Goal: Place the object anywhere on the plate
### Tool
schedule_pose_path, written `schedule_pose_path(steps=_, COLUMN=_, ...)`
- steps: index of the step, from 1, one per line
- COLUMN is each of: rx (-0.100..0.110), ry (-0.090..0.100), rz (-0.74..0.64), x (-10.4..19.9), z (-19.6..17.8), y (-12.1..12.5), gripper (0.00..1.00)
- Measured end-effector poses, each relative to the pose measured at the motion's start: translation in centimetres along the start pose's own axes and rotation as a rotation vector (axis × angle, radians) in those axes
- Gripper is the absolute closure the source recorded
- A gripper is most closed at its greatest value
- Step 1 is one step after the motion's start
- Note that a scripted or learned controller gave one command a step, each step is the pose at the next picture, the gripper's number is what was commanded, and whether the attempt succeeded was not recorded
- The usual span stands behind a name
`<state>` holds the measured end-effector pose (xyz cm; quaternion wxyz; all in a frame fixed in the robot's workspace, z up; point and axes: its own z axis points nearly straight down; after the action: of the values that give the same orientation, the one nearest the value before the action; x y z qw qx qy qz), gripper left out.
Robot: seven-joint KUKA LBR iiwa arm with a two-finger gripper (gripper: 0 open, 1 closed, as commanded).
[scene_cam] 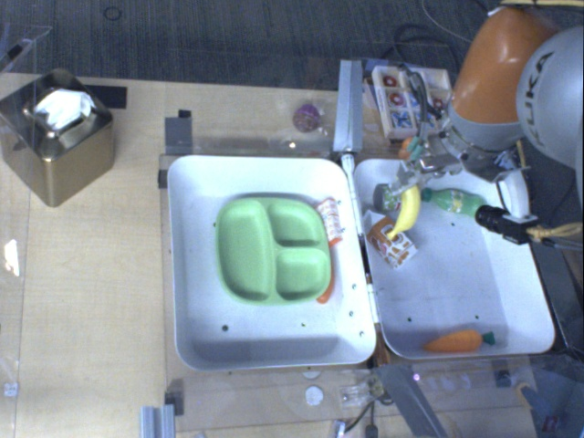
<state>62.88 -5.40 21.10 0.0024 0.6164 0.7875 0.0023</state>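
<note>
Carrot (453,340) at the right bin's near edge; banana (407,212) beyond.
I can't tell my gripper's (412,173) state; banana hangs below, long axis toward carrot, green plate (272,249) left.

Robotics lab, no question. Grey KUKA arm (538,80) w/ orange band comes in from 3 o'clock over a wooden bench (82,290). Two white bins (192,336) sit side by side at centre, metal brackets (345,108) along their edges. Loose cables (429,35) trail at 1 o'clock on dark carpet (228,16). Toy-like plastic food in the bins: test props, not a kitchen.
</note>
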Motion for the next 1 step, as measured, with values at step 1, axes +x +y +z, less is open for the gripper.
schedule_pose_path(steps=1, rx=0.001, ry=0.001, rz=0.021, x=8.29, z=0.5, y=-3.77, gripper=1.0)
